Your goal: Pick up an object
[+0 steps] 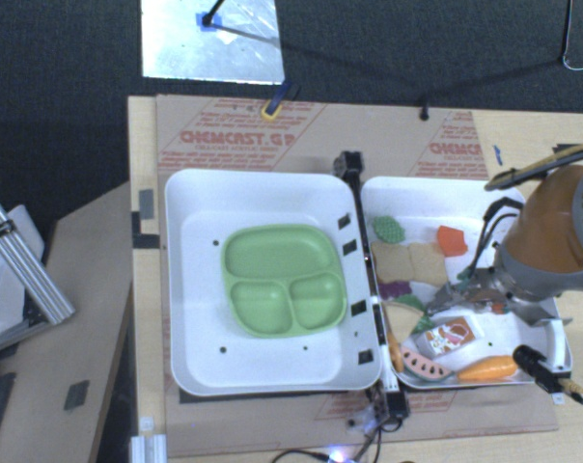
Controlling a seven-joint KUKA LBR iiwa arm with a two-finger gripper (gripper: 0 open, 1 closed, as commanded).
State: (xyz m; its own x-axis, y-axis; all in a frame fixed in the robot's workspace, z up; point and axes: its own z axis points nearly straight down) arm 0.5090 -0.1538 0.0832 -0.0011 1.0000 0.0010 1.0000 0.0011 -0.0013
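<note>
- The grey arm with its orange band [559, 222] is seen reaching in from the right over the right white bin [417, 193].
- The two-finger gripper [472, 295] is lowered among the toys; whether anything is held cannot be told.
- An orange carrot-shaped toy [486, 368], a pink curved toy [424, 366] and a white printed packet [447, 337] are crowded against the near edge.
- An orange block [452, 240] and a green dotted piece [388, 228] lie toward the far side.
- The left white bin [190, 258] is occupied by a pale green three-compartment plate [280, 280], with bare floor left around it.
</note>
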